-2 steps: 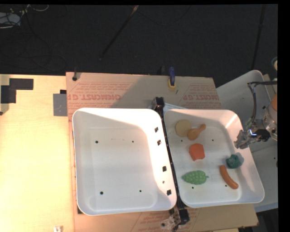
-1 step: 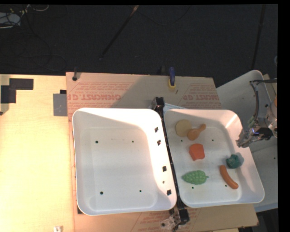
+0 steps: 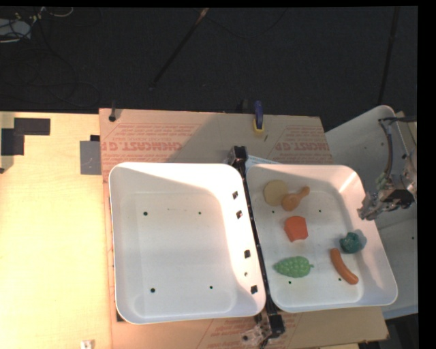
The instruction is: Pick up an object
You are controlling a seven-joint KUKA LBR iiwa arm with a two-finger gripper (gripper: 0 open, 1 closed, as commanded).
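- A robotics lab test bench: two shallow white bins [image 3: 178,300] sit side by side on a cardboard sheet [image 3: 204,136] clamped to a pale wooden table [image 3: 48,238].
- Loose cables [image 3: 41,13] trail across the dark floor behind.
- Toy food pieces [image 3: 295,228] lie in the right-hand bin.

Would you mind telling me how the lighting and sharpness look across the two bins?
Camera view: a slanting shadow darkens the left bin; the right bin is evenly lit, its toys soft-edged; the gripper is blurry.

White bins [image 3: 136,178]; orange block [image 3: 296,228], green bumpy fruit [image 3: 293,266], teal lump [image 3: 352,242], orange-red sausage [image 3: 344,266].
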